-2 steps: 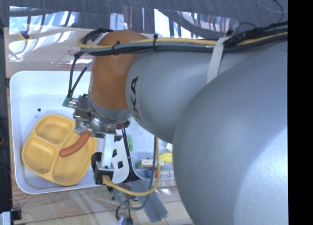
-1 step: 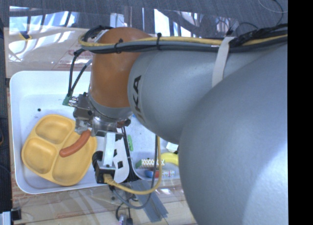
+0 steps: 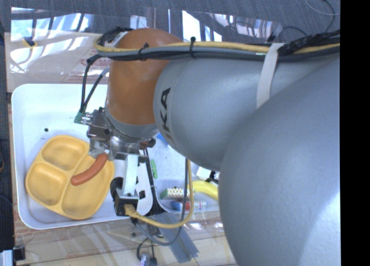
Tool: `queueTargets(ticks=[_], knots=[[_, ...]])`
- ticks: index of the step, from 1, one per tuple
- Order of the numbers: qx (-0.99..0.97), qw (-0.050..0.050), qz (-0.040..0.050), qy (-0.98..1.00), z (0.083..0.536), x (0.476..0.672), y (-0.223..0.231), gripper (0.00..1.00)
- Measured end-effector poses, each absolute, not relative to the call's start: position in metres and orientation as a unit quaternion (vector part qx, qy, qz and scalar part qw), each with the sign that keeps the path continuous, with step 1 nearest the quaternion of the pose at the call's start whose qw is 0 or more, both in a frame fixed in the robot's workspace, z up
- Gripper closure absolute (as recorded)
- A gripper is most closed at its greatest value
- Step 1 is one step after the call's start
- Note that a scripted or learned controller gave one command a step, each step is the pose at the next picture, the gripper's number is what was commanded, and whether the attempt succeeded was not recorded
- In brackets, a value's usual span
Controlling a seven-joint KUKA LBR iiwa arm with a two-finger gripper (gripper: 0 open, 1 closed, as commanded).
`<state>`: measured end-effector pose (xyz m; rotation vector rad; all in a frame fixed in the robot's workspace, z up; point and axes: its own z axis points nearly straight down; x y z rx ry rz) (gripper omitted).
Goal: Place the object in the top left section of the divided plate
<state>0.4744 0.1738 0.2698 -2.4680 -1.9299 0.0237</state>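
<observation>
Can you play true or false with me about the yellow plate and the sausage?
1. The divided plate is yellow. True.
2. The plate sits in the right bin. False: it sits in the left bin.
3. The sausage lies across the plate's right edge. True.
4. The sausage is green. False: it is orange-red.
5. The plate has only one section. False: it has three.

Sausage lying across yellow divided plate in left bin, arm above
</observation>
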Motion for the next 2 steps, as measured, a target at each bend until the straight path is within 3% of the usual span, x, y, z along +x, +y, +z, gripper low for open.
queueTargets(ticks=[1,2], knots=[[-0.922,0.002,0.0052,-0.388,0.175,0.474,0.201,1.0],[-0.966,0.003,0.0009,-0.257,0.117,0.477,0.137,1.0]])
